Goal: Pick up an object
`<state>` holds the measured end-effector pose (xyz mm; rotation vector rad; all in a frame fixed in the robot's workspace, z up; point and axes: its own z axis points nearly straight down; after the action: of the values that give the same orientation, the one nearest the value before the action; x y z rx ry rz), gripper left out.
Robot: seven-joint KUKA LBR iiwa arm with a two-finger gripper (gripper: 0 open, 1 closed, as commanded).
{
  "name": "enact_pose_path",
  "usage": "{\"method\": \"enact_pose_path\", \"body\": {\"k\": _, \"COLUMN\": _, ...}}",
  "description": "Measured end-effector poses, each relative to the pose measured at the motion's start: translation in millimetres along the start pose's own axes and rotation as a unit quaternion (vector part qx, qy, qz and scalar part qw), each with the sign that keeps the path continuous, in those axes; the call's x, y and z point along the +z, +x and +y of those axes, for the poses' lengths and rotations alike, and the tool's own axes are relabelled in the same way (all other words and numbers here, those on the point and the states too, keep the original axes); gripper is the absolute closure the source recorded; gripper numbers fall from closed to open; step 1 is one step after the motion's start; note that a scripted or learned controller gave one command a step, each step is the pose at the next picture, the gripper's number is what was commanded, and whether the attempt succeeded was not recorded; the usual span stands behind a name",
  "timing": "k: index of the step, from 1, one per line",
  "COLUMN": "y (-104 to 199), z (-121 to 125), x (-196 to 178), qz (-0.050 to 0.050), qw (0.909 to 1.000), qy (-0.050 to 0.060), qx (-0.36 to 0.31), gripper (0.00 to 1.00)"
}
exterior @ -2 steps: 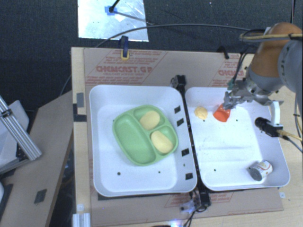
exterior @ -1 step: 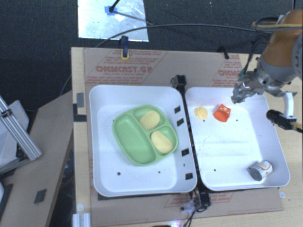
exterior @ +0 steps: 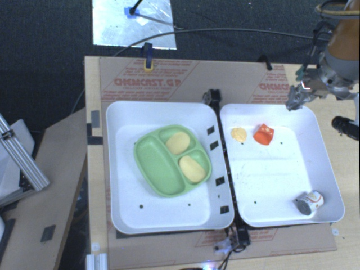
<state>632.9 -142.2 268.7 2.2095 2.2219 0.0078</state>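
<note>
Over the right bin's [exterior: 315, 151] far rim, at about one o'clock, the end effector [exterior: 295, 101] hangs apart from everything; whether it is spread or pressed together I cannot tell. Nearest, at its seven o'clock, lie a red object [exterior: 263, 134] and a yellow piece [exterior: 239, 134]. Descending here risks striking the rim.

Green divided plate [exterior: 160, 170], red object [exterior: 263, 134], white bins [exterior: 163, 114]
</note>
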Motion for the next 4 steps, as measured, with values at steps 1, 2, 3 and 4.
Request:
{"method": "enact_pose_path", "body": {"k": 1, "y": 0, "z": 1, "x": -20, "qz": 0.001, "qw": 1.0, "qy": 0.003, "qx": 0.0, "gripper": 1.0}}
{"method": "enact_pose_path", "body": {"k": 2, "y": 49, "z": 7, "x": -11, "qz": 0.002, "qw": 1.0, "qy": 0.003, "qx": -0.002, "gripper": 1.0}}
{"method": "enact_pose_path", "body": {"k": 3, "y": 100, "z": 3, "x": -13, "qz": 0.002, "qw": 1.0, "qy": 0.004, "qx": -0.002, "gripper": 1.0}}
{"method": "enact_pose_path", "body": {"k": 4, "y": 154, "z": 7, "x": -7, "qz": 0.002, "qw": 1.0, "qy": 0.004, "qx": -0.002, "gripper": 1.0}}
